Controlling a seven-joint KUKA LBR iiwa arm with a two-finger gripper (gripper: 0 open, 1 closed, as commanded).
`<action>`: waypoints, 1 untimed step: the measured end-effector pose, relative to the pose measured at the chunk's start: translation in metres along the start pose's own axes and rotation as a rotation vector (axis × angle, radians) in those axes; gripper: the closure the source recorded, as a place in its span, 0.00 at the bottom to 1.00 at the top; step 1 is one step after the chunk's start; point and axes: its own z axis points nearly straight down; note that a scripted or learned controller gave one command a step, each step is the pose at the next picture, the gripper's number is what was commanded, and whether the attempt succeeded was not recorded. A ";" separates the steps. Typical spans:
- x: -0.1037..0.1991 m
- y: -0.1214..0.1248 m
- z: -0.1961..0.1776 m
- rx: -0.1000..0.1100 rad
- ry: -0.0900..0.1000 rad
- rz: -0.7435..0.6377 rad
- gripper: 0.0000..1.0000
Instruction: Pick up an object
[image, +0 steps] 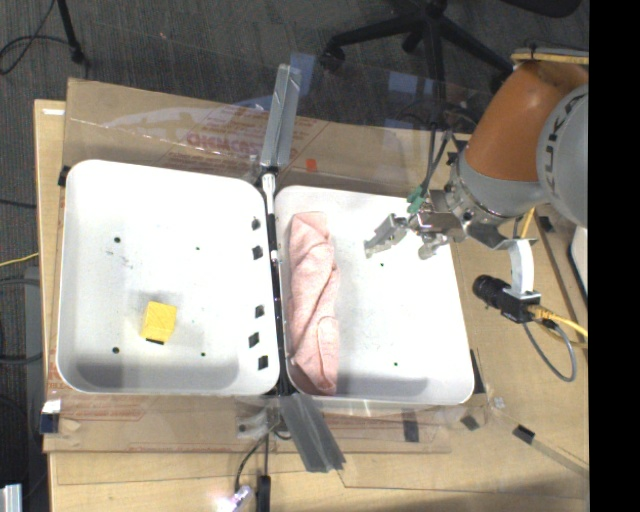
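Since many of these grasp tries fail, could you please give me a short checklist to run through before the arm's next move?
1. Target in view: pink rolled cloth lies along the right bin's left wall: ok.
2. Gripper over the cloth: not ok, it hangs to the right of it.
3. Fingers free of any object: ok.
4. Cloth clear of the wall for a finger: cannot tell.
5. Other candidate: yellow block sits alone in the left bin: ok.
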 end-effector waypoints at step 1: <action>0.011 0.076 0.075 -0.001 -0.001 -0.048 0.00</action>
